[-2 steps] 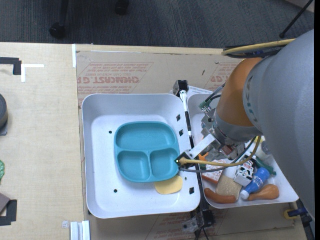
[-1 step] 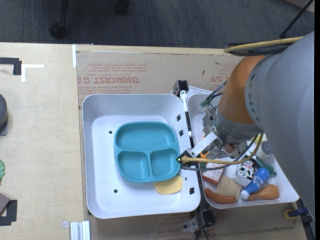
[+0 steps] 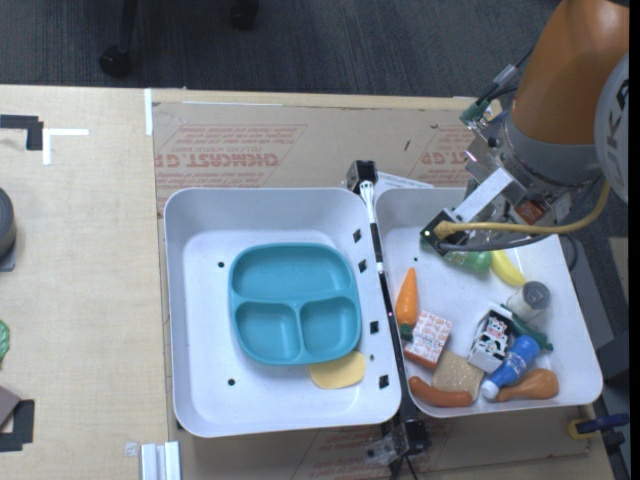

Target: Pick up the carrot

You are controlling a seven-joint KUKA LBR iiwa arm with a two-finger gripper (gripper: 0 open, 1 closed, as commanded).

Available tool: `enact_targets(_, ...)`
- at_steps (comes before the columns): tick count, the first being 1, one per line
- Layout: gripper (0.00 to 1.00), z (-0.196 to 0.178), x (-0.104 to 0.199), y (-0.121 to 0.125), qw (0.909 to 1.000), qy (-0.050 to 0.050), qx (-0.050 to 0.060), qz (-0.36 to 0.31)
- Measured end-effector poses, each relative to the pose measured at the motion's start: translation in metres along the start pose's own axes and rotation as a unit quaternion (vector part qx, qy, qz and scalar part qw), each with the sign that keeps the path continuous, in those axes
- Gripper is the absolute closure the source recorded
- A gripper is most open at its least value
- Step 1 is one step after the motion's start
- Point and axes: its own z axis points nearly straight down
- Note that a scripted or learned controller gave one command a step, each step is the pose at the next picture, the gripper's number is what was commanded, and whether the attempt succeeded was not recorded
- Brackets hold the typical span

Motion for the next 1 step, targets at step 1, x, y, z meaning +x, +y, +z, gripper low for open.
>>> enact_targets(1,0.00,0.0004,0.0000,-0.0002,1.0000,-0.001,0.000,0.000)
